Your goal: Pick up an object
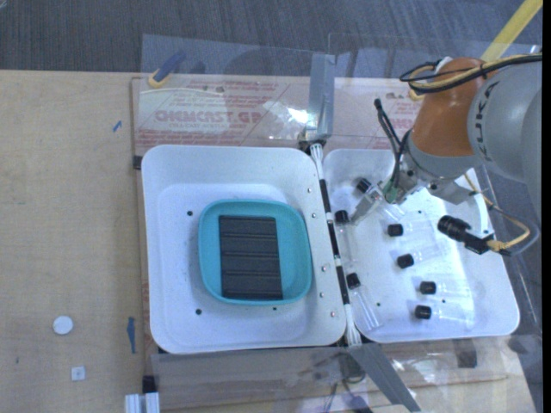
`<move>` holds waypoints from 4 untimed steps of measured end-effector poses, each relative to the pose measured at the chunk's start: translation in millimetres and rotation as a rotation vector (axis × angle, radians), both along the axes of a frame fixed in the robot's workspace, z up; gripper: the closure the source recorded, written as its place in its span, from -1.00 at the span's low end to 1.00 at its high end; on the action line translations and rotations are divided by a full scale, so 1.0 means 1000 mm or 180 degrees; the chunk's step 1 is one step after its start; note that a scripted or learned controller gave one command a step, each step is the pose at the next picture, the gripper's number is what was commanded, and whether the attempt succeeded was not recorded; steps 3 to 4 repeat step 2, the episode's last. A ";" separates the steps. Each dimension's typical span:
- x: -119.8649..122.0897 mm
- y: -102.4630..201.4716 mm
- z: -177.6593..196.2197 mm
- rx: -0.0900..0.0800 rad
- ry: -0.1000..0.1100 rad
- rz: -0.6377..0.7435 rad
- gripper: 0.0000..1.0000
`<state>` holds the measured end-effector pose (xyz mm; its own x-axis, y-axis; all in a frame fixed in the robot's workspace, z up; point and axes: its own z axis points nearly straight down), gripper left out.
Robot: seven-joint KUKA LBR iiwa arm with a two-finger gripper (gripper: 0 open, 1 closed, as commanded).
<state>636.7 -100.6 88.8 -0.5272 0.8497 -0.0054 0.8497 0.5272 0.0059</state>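
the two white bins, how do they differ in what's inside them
The left bin holds one large teal tray with a dark ribbed block; the right bin holds several small dark-capped pieces scattered about. The gripper is over the right bin, not the left bin. Both are shallow and white.

A light wooden surface (60, 188) occupies the left and centre, bordered along the top by dark grey carpeted floor (215, 7).

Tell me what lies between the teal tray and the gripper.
In the camera view, between the teal tray in the left bin and the gripper over the right bin run the two bins' adjoining rims, and a small black-capped vial just past them.
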 end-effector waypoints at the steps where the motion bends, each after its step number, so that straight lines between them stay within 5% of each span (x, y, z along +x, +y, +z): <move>1: 0.002 0.000 0.012 0.0004 -0.0021 -0.0007 1.00; 2: 0.031 0.037 0.107 0.0003 0.0006 -0.0718 1.00; 4: 0.031 0.037 0.107 0.0003 0.0006 -0.0718 1.00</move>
